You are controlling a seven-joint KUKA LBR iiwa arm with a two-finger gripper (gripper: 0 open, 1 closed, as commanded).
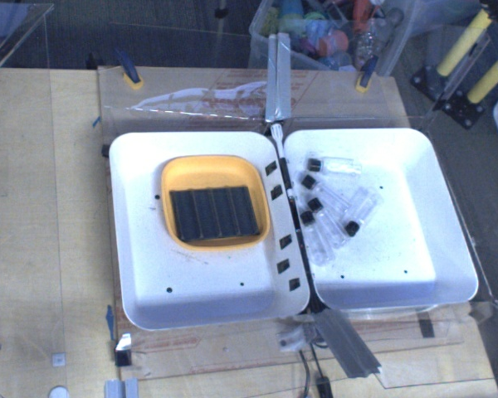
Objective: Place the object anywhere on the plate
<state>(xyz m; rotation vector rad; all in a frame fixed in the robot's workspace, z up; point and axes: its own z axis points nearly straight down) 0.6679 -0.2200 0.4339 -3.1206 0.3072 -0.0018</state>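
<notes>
The small clear plastic vials with black caps (336,206) lie in a loose heap in the right shallow white bin (415,259), toward its left wall and nearer the far edge than the near one; several overlap, so their count is hard to tell. None of them is on the plate, so by my reading the task has not begun: a vial has yet to be picked up, carried over the divider and set down.

The square yellow plastic plate with rounded corners (176,177) sits in the left shallow white bin (149,293), in its far half, roughly centred between the side walls. A dark ribbed rectangular slab (213,213) already lies flat on the plate, covering most of its floor.

Of the gripper's state I cannot tell anything.
</notes>
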